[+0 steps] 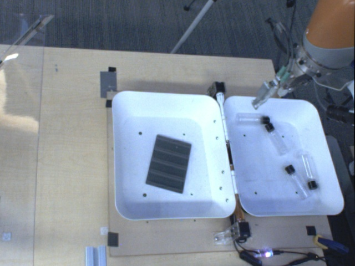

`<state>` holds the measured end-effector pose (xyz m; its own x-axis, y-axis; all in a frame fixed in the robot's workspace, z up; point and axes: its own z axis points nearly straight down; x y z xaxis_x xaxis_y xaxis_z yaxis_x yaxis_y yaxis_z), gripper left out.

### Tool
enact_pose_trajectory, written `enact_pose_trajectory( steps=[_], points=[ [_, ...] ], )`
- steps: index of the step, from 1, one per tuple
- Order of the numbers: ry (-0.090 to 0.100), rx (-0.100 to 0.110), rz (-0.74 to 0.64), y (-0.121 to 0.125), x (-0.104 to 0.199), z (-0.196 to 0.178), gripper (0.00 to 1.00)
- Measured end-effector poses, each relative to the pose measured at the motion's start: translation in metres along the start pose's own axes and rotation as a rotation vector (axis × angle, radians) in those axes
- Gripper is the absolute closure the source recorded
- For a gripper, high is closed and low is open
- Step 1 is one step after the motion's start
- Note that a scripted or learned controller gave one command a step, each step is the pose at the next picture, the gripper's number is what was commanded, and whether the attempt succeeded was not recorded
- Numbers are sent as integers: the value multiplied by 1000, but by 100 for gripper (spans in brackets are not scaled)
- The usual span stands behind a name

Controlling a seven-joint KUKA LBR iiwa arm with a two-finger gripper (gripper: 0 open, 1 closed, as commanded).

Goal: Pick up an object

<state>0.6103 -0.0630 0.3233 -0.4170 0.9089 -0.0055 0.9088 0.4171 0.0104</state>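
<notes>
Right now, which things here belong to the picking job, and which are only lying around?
For the job:
- end effector, above the right bin
- clear vials with black caps in that bin
- dark ribbed block in the left bin

Lying about:
- tripod legs
- cables

bench (61, 148); left bin (125, 198); right bin (327, 204); side by side

Ridged pad (169, 163) in L bin (127, 115); vials (277, 140) in R bin (327, 148).
</notes>
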Motion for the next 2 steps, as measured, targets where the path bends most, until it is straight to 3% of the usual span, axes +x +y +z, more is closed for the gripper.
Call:
enact_pose_trajectory(
  steps=[1, 2],
  points=[
    [2, 5, -62, -40, -46, 56, 0],
    [2, 4, -62, -40, -46, 56, 0]
  ],
)
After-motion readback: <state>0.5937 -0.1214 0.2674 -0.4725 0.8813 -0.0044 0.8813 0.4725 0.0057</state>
